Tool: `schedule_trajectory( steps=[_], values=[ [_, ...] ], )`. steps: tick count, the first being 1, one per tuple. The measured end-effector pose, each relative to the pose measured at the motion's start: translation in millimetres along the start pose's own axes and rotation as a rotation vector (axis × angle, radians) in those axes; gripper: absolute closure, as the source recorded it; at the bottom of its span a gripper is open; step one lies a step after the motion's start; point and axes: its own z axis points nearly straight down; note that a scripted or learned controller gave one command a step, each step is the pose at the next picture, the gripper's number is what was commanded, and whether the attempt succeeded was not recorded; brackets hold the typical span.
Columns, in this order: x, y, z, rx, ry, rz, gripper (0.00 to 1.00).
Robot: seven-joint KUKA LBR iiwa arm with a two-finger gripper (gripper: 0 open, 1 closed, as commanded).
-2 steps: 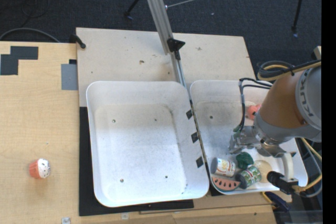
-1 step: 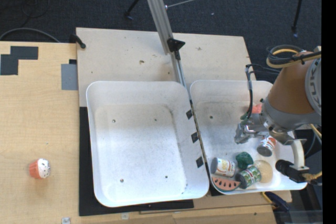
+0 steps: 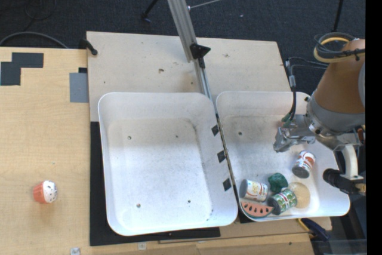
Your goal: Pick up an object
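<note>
pincer (image 3: pixel 286 139): low over right bin (image 3: pixel 256 110), near its right wall; can't tell if wide or narrow, nothing seen in it
small can (image 3: pixel 304 163): just right and toward the camera from pincer, apart from it
green lump (image 3: pixel 277 181): nearer the camera than pincer, in the front-corner cluster
jar (image 3: pixel 255 189): left of green lump, on its side
green can (image 3: pixel 285 200): beside jar, front corner
melon slice (image 3: pixel 255 209): at front rim
left bin (image 3: pixel 155 161): well left of pincer
orange toy (image 3: pixel 45 192): far left, on wood bench

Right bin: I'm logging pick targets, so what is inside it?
In the right bin, near its front corner: a watermelon slice, two small jars, a dark green piece, a tan disc, a red-white can. The arm covers the bin's right side.
</note>
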Motion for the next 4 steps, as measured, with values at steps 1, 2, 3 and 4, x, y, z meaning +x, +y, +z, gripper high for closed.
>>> schedule_trajectory(
  steps=[1, 2, 3, 4],
  values=[
    [-1.1, 0.4, -24.2, 0.002, 0.000, 0.000, 1.00],
    [61.6, -0.4, -27.1, 0.006, 0.004, -0.004, 1.00],
    [111.2, -5.3, -17.4, 0.007, 0.003, -0.002, 1.00],
    [166.0, -18.9, -16.0, 0.008, 0.003, -0.003, 1.00]
  ],
)
